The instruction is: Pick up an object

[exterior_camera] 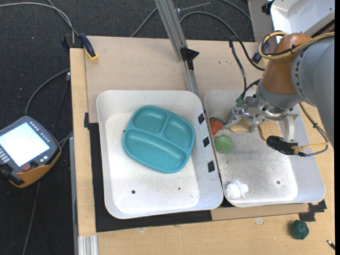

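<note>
My gripper (pixel 240 117) hangs low over the upper left part of the right bin (pixel 276 187). A tan object (pixel 240 126) lies right beneath it, partly hidden by the gripper. An orange-red object (pixel 215 125) sits just left of the gripper against the bin's left wall. Slightly below that is a green object (pixel 223 144). A small white object (pixel 237 189) rests near the bin's front left corner.
The left bin (pixel 114 195) holds a teal divided plate (pixel 158 138). A metal pole (pixel 171 20) slants across the back of the bench. A green ball (pixel 299 229) lies on the bench at the front right. Cables run around the wrist.
</note>
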`<state>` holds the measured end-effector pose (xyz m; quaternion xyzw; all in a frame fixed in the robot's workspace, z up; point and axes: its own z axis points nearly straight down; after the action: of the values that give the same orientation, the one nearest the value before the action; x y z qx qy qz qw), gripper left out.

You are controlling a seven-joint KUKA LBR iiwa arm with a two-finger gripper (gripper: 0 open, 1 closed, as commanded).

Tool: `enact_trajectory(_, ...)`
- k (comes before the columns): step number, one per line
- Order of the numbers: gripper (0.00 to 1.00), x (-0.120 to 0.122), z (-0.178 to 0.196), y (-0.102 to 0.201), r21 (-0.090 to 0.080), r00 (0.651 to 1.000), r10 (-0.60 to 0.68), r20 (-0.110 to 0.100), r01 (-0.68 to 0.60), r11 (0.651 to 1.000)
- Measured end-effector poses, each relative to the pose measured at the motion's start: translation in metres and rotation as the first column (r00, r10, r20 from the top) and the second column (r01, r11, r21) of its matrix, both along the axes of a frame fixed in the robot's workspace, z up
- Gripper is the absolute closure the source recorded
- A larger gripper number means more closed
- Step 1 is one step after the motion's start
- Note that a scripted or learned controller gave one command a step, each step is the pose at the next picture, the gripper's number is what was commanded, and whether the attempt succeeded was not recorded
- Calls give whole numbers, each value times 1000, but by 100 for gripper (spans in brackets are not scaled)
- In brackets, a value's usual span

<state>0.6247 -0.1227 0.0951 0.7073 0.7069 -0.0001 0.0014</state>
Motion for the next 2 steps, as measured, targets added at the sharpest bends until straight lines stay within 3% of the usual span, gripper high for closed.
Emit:
enact_trajectory(1, 0, 1, -9, -2, -1, 1000, -1, -1, 1, 1000)
enact_trajectory(2, 100, 2, 4, -1, 0, 1000, 0, 3, 0, 1000)
